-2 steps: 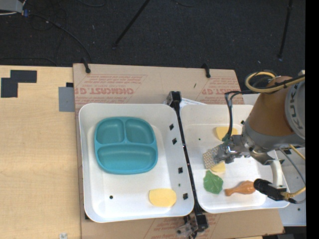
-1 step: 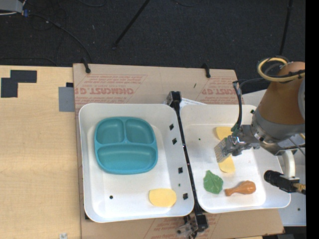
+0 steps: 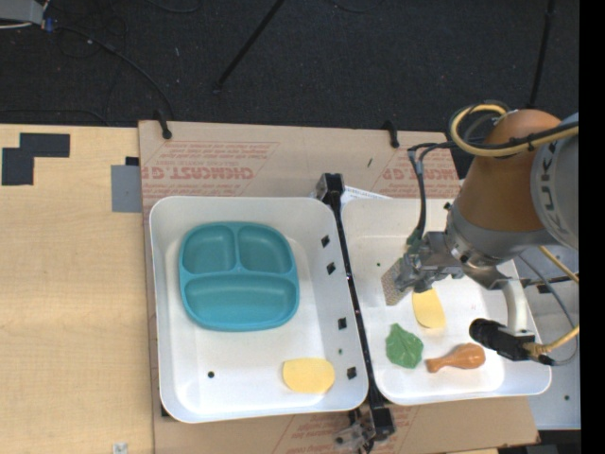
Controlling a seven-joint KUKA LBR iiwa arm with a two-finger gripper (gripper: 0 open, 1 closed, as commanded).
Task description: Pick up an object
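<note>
Yellow piece (image 3: 429,309) touching jaws (image 3: 408,277), near green leaf (image 3: 404,346), mid-bin.

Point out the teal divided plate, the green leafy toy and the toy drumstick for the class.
teal divided plate (image 3: 238,277), camera view, centre ridge.
green leafy toy (image 3: 405,346), camera view, middle.
toy drumstick (image 3: 460,357), camera view, thick end.

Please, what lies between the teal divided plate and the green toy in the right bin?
In the camera view, the black divider where the two bins meet lies between the teal plate and the green toy.
</note>
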